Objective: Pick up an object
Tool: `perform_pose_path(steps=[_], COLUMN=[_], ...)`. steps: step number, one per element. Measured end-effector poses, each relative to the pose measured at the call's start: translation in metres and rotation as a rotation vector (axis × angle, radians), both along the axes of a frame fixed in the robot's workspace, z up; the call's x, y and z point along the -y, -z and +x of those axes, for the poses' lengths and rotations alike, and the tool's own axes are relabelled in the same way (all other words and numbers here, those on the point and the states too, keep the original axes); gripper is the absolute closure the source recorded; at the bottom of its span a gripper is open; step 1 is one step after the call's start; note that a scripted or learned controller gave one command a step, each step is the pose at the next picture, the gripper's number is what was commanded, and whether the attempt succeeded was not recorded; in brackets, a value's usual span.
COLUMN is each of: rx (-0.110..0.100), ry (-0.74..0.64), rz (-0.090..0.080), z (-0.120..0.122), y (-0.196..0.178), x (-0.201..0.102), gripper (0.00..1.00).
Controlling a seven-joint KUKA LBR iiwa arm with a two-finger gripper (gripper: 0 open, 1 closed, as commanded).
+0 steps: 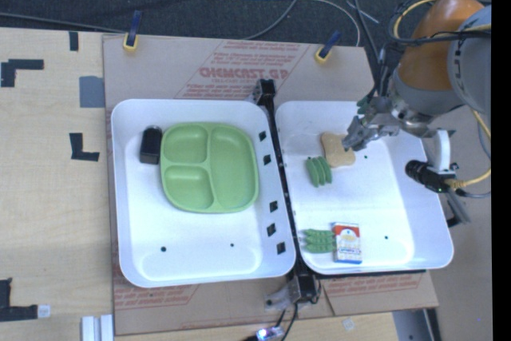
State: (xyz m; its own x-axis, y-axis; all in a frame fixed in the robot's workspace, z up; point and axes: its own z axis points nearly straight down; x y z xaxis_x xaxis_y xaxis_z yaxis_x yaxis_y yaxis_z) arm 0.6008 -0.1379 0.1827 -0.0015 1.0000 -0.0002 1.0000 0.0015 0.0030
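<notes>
Gripper [356, 135] low over right bin [399, 196], tips at the 3 o'clock edge of the tan piece [335, 149]. Contact or hold: cannot tell. Tan piece lies at 8 o'clock from the tips, long axis about 11 to 5. Green piece [318, 170] just beside it, at 7.

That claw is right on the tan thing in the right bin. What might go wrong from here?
The end effector sits at the edge of the tan piece, so it may pinch only a corner and lose it. A green object lies right beside it and could get nudged or caught too.
</notes>
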Motion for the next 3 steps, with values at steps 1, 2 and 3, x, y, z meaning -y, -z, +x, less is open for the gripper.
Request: perform_pose_path(steps=[1, 2, 3], rx=[0.002, -0.004, -0.005], ry=[0.0, 0.0, -0.003], rz=[-0.001, 0.0, 0.001], z=[0.007, 0.007, 0.001], y=[-0.061, -0.064, -0.051], x=[-0.002, -0.002, -0.05], gripper=[1.0, 1.0, 1.0])
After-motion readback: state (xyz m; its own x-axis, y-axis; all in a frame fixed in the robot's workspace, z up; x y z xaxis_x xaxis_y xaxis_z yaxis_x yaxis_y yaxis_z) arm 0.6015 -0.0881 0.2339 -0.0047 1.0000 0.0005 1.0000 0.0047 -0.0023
